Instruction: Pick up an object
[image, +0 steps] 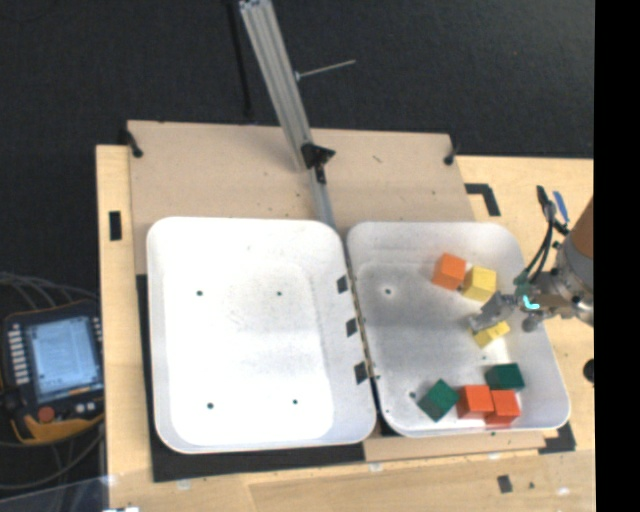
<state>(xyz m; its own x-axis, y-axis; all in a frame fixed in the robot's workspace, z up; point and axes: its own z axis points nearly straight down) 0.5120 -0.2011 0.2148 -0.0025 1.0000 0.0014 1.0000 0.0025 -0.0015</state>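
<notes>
Nearest the camera, along the lower edge of the right bin (400, 250), a cluster of blocks is sitting: a green block (437, 399) tilted at the lower centre, two orange blocks — one (475, 400) touching the green one, the other (505, 405) just to its right — and a darker green block (505, 376) lying just above them. Higher in the same bin, toward the upper right of the frame, an orange cube (451, 270) is resting against a yellow cube (481, 284), the two touching. Between those groups, at the right-middle of the frame, the gripper (492, 321) is reaching in over the bin from the right edge, and a small yellow block (490, 336) is lying right under its tip, partly covered by the grey fingers; whether the fingers are spread or closed on it cannot be told at this slant. The arm's orange band (582, 228) is showing at the far right, with cables looping beside it. The left bin (160, 300) is lying beside the right one, the two meeting at a hinged seam in the centre of the frame. A metal pole (285, 95) is slanting down from the top centre to the bins' upper edge, and a handheld control pendant (55, 365) with a lit screen is sitting at the lower left — off the bench.
</notes>
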